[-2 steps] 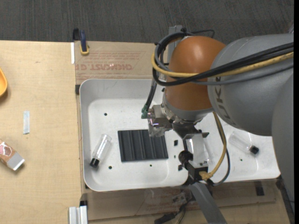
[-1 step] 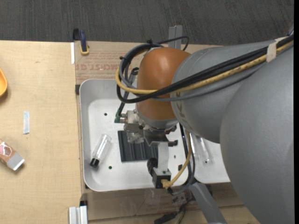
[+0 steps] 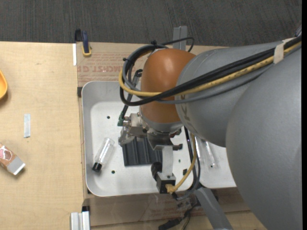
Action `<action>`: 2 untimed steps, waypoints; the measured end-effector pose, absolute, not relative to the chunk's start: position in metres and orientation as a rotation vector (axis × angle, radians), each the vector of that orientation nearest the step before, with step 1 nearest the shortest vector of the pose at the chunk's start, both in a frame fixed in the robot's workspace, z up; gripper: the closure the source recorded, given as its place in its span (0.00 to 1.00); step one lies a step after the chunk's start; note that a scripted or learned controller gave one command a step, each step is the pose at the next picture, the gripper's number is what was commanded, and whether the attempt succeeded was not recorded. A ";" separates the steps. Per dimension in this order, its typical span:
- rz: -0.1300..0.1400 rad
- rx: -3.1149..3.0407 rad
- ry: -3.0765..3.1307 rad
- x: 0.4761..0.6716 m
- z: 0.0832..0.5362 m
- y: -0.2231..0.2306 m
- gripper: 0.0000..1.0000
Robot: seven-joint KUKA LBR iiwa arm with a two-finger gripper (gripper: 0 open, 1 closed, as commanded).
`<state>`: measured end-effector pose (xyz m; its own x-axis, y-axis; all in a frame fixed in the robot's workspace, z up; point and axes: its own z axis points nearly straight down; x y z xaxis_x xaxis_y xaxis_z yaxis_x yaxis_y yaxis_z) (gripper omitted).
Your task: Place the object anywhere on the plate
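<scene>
- My arm (image 3: pixel 249 109) comes in from the right of the camera view and covers most of the right half of the scene. Its orange band (image 3: pixel 163 80) sits over the middle of the white bin (image 3: pixel 96 99).
- My gripper (image 3: pixel 139 152) hangs below that band, seen as a dark ribbed block over the bin's floor. Its tips are hidden from this angle, so I cannot tell whether my hand is spread or pressed together, or whether it pinches anything.
- A clear tube (image 3: pixel 102 153) with a black cap lies flat on the bin floor, just left of my gripper and apart from it.
- The tube's long axis runs at a steep slant. The black cap points down and left, toward the bin's near left corner, and the clear end points up and right, toward my gripper.
- A second clear piece (image 3: pixel 209 155) lies on the bin floor to the right of my wrist, partly covered by my arm.
- Yellow and black cables (image 3: pixel 139 92) loop around the orange band and trail down past the bin's near rim.
- On the wooden bench (image 3: pixel 43 80) left of the bin, well apart from the tube, lie a small pale strip (image 3: pixel 27 126) and a red, white and grey packet (image 3: pixel 10 160).
- An orange curved edge (image 3: pixel 2 86) shows at the far left border, cut off by the frame.
- A blue clamp (image 3: pixel 82 38) sits at the bench's far edge.
</scene>
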<state>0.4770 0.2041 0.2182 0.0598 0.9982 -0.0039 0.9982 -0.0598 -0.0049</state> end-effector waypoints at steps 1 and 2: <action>0.006 -2.141 -2.300 0.478 0.263 0.198 0.00; 0.013 -2.142 -2.300 0.478 0.271 0.197 1.00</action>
